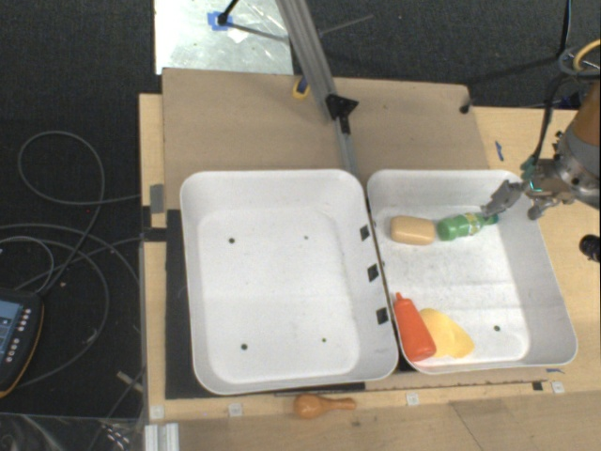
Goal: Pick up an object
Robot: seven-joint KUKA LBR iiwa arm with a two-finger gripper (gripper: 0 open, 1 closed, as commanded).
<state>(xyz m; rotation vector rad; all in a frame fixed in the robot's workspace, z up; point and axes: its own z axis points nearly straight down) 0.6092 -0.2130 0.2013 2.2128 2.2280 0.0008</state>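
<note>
The right bin [537,280] holds several items. A beige oval piece [411,230] and a green bottle-like object [458,225] lie end to end near its far side. A red bottle [413,327] lies along the near left wall, with a yellow object [449,334] beside it. My gripper [515,209] hangs over the far right part of this bin, open, fingers spread with nothing between them. Its left finger [499,203] points down at the right end of the green object; I cannot tell whether it touches.
The left bin [202,252] sits beside the right one, with black clips on the shared wall. A small brown pear-shaped object [324,404] lies on the bench in front of the bins. A metal pole [315,54] slants across the back. Cables lie on the floor at left.
</note>
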